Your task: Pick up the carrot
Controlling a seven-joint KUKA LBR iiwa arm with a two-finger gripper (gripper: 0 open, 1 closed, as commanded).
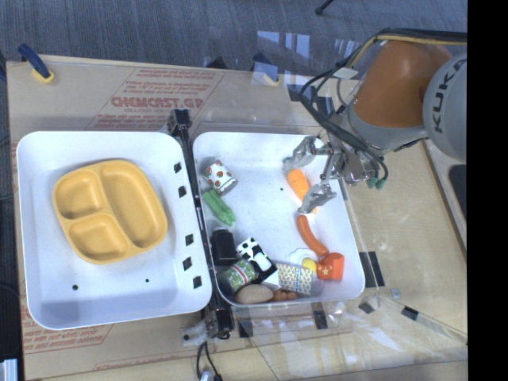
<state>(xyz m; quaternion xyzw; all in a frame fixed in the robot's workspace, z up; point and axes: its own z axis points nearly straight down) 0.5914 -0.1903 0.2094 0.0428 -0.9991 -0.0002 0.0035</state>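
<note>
Arm reaches from right, open pincer (309,177) straddling the carrot (298,184).

Grey arm (448,101), orange band, black cables, silvery tool (308,176).

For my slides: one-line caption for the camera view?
End effector open astride the carrot in the right bin.

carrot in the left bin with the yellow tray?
No: the carrot lies in the right bin, between the open fingers of the gripper, while the yellow tray sits alone in the left bin.
</note>
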